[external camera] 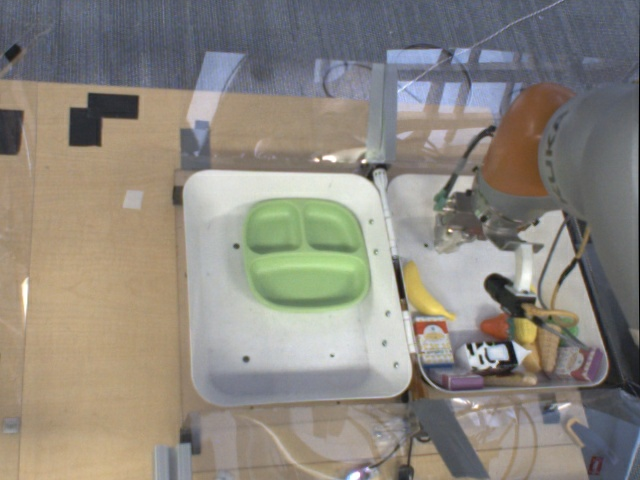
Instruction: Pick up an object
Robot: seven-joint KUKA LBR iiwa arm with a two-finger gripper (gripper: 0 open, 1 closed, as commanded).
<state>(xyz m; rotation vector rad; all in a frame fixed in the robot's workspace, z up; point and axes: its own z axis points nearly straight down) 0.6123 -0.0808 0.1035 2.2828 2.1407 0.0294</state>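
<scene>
Objects point(500, 353) lie crowded into the near end of the right bin point(462, 280), and none of them is lifted. Among them we see a yellow banana point(425, 297) lying at a slant just beside the bin's left wall. A small red and white carton point(433, 340) sits just below the banana. To the right of the carton lies a black and white toy point(490, 355), with a purple piece point(463, 379) against the near rim. Further right we make out a red piece point(497, 326), a pale orange cone point(548, 345) and what may be a pink box point(572, 361), though the pile is too cluttered to be sure.

The end effector point(458, 224) hangs over the bare far half of the same bin, apart from the heap and above the banana in the view. We cannot tell how far open it is, nor whether it has anything in its grasp. The grey arm point(590, 148) reaches in from the right, with its orange band point(522, 153) just behind the wrist.

In the left bin point(215, 318) a green divided plate point(305, 253) lies flat near the middle. Both bins rest on the tan worktop point(100, 318).
</scene>
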